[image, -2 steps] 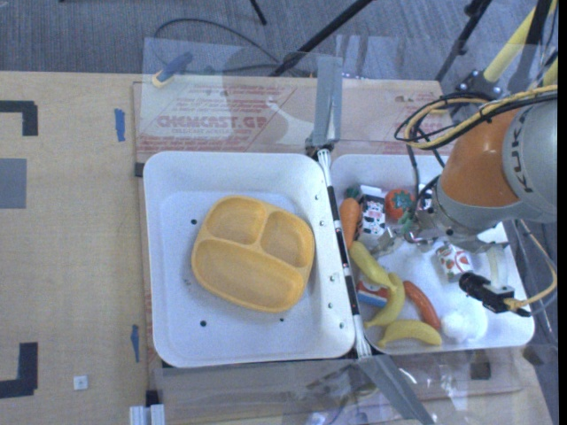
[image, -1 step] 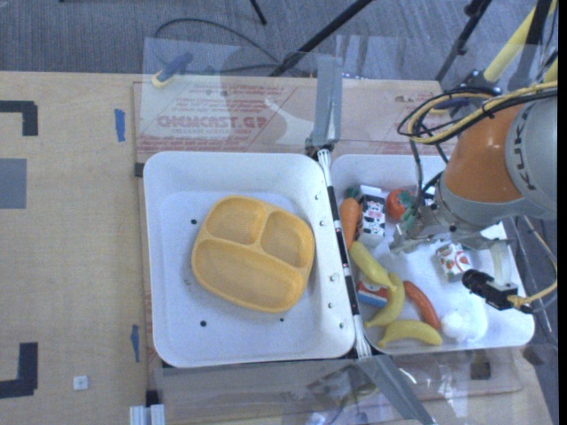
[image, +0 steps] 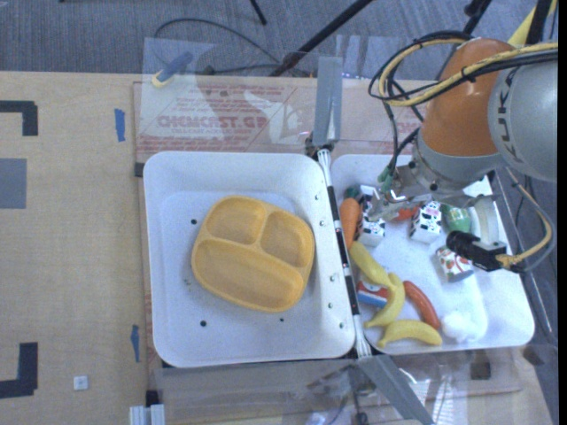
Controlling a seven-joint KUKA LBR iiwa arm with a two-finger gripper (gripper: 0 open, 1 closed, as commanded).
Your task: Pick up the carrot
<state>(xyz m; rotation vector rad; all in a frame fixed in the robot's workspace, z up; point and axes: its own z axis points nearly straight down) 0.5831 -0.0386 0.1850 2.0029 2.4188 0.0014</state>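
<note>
The carrot [image: 351, 217] lies in the right bin [image: 516, 319], hard against its left wall, lengthwise along that wall with its green top pointing away from me. It looks like a toy: light, rigid and smooth-skinned, so I'd guess it could squirt out of a careless pinch. The thick middle seems the best place to grip, across its width, though the wall leaves little room on the carrot's left side.

Just right of the carrot hangs the gripper [image: 383, 204], low over the bin; from here I cannot tell how its jaws stand, and nothing shows between them. A black-and-white die [image: 372, 229] sits just right of the carrot's tip, close enough to get in the way. Nearer me than the carrot lie bananas [image: 383, 283] and a sausage [image: 420, 301]. Left of the carrot, past the wall, the other bin [image: 168, 264] holds a yellow divided plate [image: 253, 251]. The bin floor is smooth white plastic
</note>
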